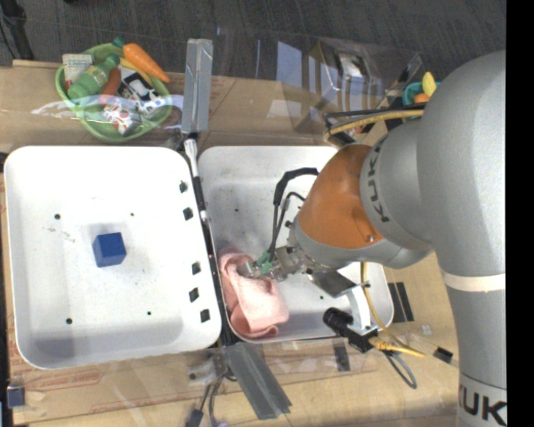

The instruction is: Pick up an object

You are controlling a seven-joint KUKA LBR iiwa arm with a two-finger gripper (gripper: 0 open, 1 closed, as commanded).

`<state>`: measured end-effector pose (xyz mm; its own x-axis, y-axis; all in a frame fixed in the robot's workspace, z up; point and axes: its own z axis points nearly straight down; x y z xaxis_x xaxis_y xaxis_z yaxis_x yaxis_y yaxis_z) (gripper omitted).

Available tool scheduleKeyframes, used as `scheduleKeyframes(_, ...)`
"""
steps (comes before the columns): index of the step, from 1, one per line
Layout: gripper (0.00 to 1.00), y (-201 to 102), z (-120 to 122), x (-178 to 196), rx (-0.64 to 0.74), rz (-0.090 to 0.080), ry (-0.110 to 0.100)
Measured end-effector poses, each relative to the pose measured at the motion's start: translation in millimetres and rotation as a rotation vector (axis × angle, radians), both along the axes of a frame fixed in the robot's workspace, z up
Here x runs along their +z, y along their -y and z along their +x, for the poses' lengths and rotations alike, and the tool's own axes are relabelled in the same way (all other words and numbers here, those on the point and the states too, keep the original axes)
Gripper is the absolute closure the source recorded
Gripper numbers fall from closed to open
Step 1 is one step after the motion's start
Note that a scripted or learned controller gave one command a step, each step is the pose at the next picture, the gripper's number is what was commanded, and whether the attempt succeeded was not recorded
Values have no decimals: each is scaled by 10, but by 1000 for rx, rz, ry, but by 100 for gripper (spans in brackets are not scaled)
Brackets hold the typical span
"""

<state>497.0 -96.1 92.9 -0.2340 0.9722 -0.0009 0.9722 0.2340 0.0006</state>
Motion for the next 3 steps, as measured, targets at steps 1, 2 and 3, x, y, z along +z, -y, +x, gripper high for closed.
scheduleKeyframes(1, 0, -521, -68, 984, 112, 2, -4)
scheduleKeyframes(2, 0, -76, 0, 977, -82, 1, -4)
scheduleKeyframes(3, 0, -4, 178, -25, -32, 2, -5)
